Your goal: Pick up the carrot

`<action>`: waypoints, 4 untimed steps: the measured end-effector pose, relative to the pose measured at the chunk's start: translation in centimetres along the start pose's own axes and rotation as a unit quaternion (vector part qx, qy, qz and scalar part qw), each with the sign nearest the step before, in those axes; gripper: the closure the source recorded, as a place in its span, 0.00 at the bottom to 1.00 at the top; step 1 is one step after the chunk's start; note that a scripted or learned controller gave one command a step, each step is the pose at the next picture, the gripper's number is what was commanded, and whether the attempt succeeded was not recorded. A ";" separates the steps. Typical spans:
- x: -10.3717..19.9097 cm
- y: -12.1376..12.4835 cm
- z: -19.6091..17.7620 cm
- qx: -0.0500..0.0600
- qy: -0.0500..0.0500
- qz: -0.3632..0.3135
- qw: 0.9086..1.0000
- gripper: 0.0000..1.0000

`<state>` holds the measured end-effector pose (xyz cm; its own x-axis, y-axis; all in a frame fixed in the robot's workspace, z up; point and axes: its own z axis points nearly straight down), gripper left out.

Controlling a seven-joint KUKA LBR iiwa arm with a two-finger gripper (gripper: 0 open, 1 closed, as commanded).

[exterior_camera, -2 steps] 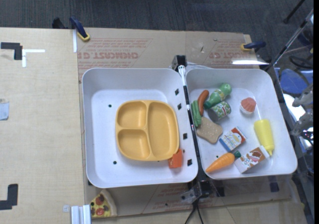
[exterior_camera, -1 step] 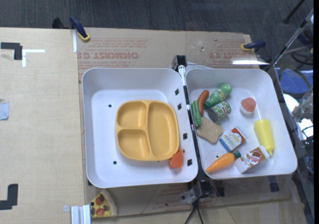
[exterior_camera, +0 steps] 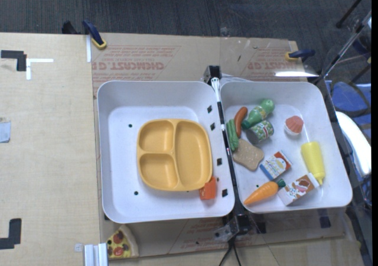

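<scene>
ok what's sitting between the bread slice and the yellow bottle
In the camera view, a small blue-and-white carton lies between the bread slice and the yellow bottle.

Bins: two white bins [exterior_camera: 112, 158] are sitting side by side.
Trays: one yellow divided tray [exterior_camera: 175, 155] is lying in the left bin.
Carrots: one carrot [exterior_camera: 261, 192] is resting in the right bin.
Cartons: two small cartons [exterior_camera: 275, 165] are lying there.
Bottles: two are showing, one green bottle [exterior_camera: 258, 113] and one yellow bottle [exterior_camera: 313, 161].
Bread: one bread slice [exterior_camera: 248, 155] is lying flat (toy food, by its look).
</scene>
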<state>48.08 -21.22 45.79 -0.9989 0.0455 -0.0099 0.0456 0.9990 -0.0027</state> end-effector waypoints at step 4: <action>-12.7 -0.2 -10.0 -0.003 -0.009 -0.345 0.939 1.00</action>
<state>60.69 -21.98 55.90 -0.7904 -0.6121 -0.0249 -0.6120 0.7908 -0.0099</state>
